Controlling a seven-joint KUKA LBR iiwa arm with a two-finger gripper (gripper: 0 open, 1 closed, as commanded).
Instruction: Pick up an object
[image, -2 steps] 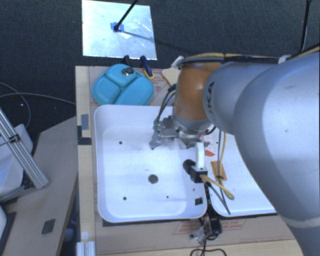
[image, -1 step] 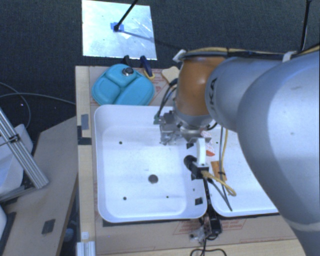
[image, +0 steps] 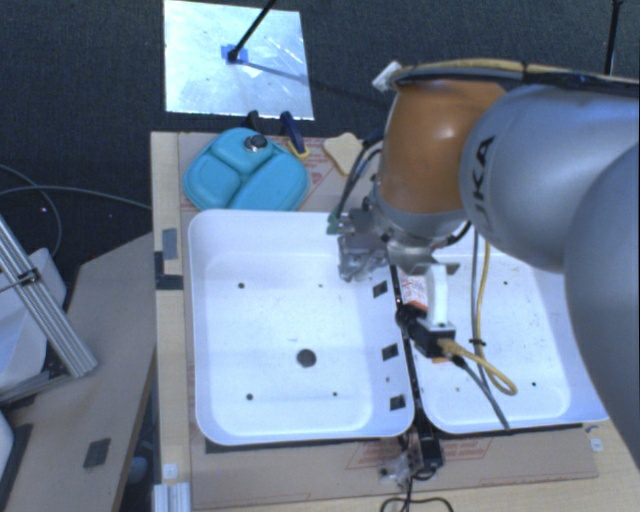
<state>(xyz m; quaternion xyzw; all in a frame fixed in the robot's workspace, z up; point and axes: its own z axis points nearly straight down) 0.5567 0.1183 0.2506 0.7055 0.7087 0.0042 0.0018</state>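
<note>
Looks like the approach step is being worked here: the gripper (image: 358, 255) is held low by the wall between the bins, clamped or released can't be told, and the small dark round thing (image: 306, 358) in the left bin (image: 215, 300) would need lining up next.

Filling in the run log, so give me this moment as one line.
arm: over bins' divide | gripper: low by left bin right wall | small dark object: left bin floor, apart from gripper | grasp: none seen
</note>
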